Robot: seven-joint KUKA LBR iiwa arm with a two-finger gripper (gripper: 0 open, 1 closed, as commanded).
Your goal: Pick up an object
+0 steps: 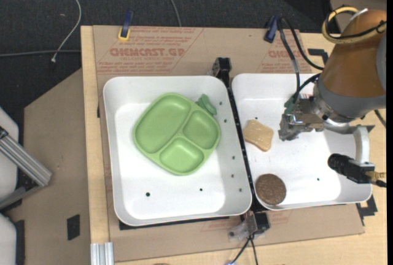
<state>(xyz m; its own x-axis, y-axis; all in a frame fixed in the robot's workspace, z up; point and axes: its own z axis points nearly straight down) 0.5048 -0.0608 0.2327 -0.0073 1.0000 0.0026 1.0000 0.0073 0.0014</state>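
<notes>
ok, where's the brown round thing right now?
The brown round thing lies in the right bin, at its near-left corner in the camera view, just below the tan block and left of the hand.

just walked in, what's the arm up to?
The grey KUKA arm has its gripper low over the right white bin, beside a tan bread-like piece. Nothing shows between its fingers. A round brown cookie-like disc sits near that bin's front edge. A green divided plate lies in the left white bin.

green tray (177, 133), tan sponge (258, 135), brown disc (270, 189)
</notes>
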